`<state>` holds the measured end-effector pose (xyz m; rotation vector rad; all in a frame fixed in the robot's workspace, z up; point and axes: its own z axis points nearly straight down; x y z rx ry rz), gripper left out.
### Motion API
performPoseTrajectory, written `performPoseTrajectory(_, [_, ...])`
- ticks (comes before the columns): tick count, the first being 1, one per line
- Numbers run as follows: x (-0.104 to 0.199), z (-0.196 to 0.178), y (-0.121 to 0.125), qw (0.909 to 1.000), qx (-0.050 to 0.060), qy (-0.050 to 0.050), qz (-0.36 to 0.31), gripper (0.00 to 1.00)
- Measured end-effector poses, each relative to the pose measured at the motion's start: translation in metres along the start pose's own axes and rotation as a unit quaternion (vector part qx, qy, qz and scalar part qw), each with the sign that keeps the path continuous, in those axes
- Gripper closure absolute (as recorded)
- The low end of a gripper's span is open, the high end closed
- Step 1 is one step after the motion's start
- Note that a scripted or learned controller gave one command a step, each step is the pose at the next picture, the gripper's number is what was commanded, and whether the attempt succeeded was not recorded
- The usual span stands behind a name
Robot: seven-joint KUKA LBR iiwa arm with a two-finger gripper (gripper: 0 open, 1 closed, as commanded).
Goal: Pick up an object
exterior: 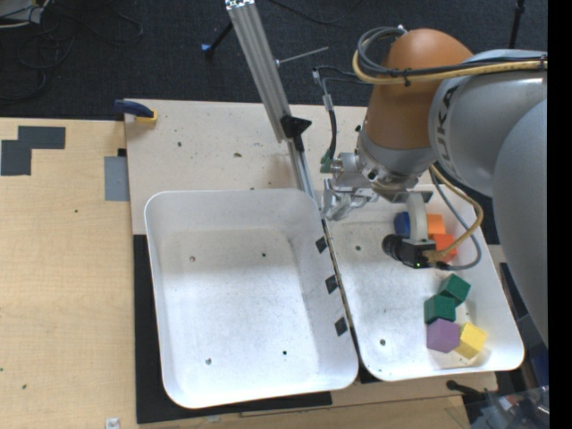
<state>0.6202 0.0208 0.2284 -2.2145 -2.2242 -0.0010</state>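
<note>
You are seeing the arm (pixel 447 105) reaching in over the right bin (pixel 375 365), and the end effector (pixel 344 195) is hanging at the bin's far edge, close to the divider between the two bins. I cannot tell if it is open or closed, and I see no object in it. The objects are lying well apart from it, along the right side of this bin: a blue block (pixel 404 224) and an orange block (pixel 436 228) near the far end, then two green blocks (pixel 446 299), a purple block (pixel 441 335) and a yellow block (pixel 472 339) near the front corner. The left bin (pixel 179 213) is carrying nothing to pick. In my judgement the step in hand is the approach, with no grasp done yet. The next move is calling for a shift to the right and toward the front, then a descent over one block; the packed blocks could be blocking one another.
</note>
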Motion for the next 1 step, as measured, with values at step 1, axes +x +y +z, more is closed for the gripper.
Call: performPoseTrajectory(1, [0.0566, -0.0069, -0.0041, 1.0000, 0.000, 0.000, 0.000, 1.00])
